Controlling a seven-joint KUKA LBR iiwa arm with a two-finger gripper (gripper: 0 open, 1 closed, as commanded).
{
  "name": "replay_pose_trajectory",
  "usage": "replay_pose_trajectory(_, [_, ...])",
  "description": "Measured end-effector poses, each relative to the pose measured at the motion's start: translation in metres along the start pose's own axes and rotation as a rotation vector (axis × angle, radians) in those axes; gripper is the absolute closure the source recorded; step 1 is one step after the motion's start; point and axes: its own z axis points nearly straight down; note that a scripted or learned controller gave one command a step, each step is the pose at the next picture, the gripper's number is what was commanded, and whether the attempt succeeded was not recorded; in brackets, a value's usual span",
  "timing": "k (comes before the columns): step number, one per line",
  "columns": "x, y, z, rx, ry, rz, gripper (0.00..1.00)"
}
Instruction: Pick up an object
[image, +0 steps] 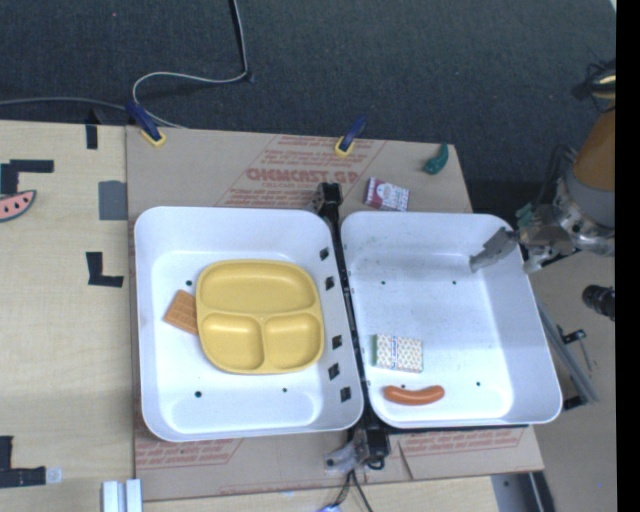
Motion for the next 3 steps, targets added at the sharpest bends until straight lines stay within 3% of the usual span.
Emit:
replay_pose_trajectory(1, [-0.0066, -0.0053, 0.1267, -0.003, 0.001, -0.001, 0.00])
replay_pose_trajectory(2, [-0.0062, -0.0060, 0.1184, -0.001, 0.002, -0.001, 1.00])
replay_pose_trajectory(3, [-0.0062, -0.0061, 0.1184, -0.001, 0.002, -0.001, 0.00])
